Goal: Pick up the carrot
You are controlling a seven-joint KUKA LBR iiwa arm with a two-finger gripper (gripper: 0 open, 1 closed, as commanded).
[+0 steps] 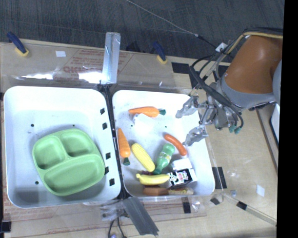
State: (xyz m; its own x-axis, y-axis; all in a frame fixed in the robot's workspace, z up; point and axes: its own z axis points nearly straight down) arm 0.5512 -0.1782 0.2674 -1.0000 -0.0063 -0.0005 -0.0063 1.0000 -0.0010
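Corn [143, 157] and green bottle [164, 157] crowd carrot [123, 145] at bin wall [114, 139].

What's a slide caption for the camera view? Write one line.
Open two-finger gripper hovers over the right white bin, near two orange toy carrots.

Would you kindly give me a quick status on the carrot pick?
Gripper open, over the right bin's far right side, holding nothing. Two carrots: one near the far wall, one along the left wall. Corn cob beside the latter.
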